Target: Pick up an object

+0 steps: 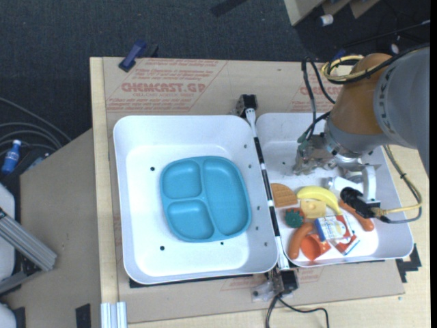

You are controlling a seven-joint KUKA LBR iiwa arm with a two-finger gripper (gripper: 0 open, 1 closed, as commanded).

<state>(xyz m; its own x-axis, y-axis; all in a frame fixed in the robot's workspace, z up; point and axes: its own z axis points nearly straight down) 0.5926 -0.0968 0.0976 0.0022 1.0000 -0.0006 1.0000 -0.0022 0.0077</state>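
Blue divided plate (203,198) alone in left bin (130,149); toys heaped at near end of right bin (283,132), banana (319,197) on top; gripper (308,157) above heap, jaw state unclear; risk: crowded pile, fingers nudge neighbours, miss grasp

Well off toward the view's left of the end effector (311,161), a white bin (136,183) is sitting on the bench (171,87), whose brown sheet is showing red lettering. Farther up-left, a small blue clip (133,55) is lying at the bench edge, and black cables (27,125) are trailing over the dark floor (61,19).
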